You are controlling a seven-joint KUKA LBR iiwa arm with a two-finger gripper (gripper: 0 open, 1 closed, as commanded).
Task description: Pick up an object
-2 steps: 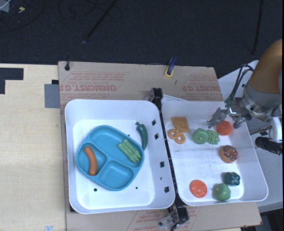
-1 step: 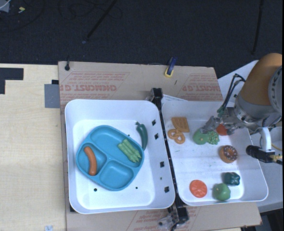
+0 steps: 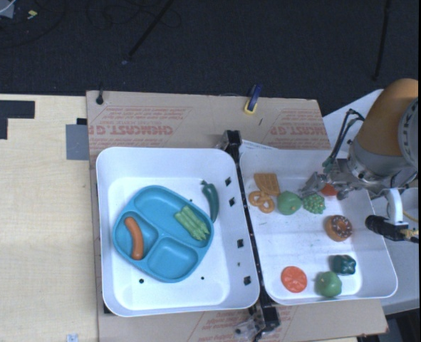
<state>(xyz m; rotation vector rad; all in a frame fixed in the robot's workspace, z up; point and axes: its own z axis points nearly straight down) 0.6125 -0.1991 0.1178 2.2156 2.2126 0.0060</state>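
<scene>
My gripper (image 3: 323, 184) hangs low over the upper right part of the right bin (image 3: 381, 262), just above a green broccoli piece (image 3: 313, 204). A small red thing (image 3: 330, 189) shows right beside the gripper's tip; what it is cannot be made out. A round green ball (image 3: 289, 204) lies left of the broccoli. Further left are an orange pretzel (image 3: 261, 201) and a tan waffle (image 3: 266, 183). A chocolate donut (image 3: 338, 227) lies below the gripper. Near the front edge sit an orange tomato slice (image 3: 293, 279), a green apple (image 3: 328, 284) and a dark green pepper (image 3: 344, 264).
The left bin (image 3: 117, 169) holds a blue divided plate (image 3: 164, 262) with a sausage (image 3: 134, 236) and green beans (image 3: 192, 221); a green chili (image 3: 211, 199) lies beside it. The arm (image 3: 388, 130) comes in over the right bin's far right corner. A black divider (image 3: 242, 212) separates the bins.
</scene>
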